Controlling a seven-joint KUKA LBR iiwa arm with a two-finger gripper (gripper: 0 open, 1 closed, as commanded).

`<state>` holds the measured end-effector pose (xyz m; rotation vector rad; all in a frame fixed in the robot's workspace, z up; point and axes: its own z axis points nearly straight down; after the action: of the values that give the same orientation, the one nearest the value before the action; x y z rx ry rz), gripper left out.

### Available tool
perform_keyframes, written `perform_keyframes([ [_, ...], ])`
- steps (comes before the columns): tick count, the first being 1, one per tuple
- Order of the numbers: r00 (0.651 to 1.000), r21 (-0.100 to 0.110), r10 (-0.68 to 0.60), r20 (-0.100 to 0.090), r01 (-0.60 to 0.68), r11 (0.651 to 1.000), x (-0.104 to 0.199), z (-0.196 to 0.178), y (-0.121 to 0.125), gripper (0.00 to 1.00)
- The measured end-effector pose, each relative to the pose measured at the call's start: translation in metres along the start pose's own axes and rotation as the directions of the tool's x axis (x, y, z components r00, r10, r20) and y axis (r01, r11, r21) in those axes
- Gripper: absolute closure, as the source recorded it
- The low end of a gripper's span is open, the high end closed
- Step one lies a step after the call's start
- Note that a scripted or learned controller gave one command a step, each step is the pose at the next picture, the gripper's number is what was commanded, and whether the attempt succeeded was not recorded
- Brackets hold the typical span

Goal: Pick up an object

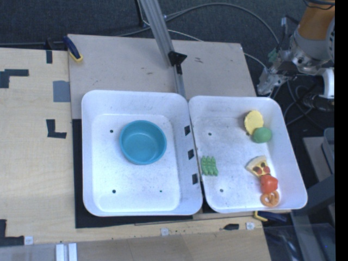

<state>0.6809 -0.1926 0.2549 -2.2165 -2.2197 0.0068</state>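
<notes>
Gripper [270, 80] sits upper right of frame, just outside the right bin [234, 200]; open or closed, cannot tell. Candidates cluster along the bin's right side: yellow piece [253, 120] touching green ball [262, 135], pizza slice [258, 166], tomato [269, 183]. Green block [209, 166] lies alone near the centre. Risk: crowded items near the wall, likely to slip or get nudged.

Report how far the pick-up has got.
Done: nothing shows as picked. The yellow piece, green ball, green block and the red and orange pieces all lie in the right bin.
In hand: the gripper sits beyond that bin's far rim.
Left: descend, grasp, lift.
</notes>
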Motion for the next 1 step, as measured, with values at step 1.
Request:
perform_keyframes([
  [1,1.000,0.000,0.000,0.000,0.000,1.000,0.0000,0.0000,0.0000,0.00],
])
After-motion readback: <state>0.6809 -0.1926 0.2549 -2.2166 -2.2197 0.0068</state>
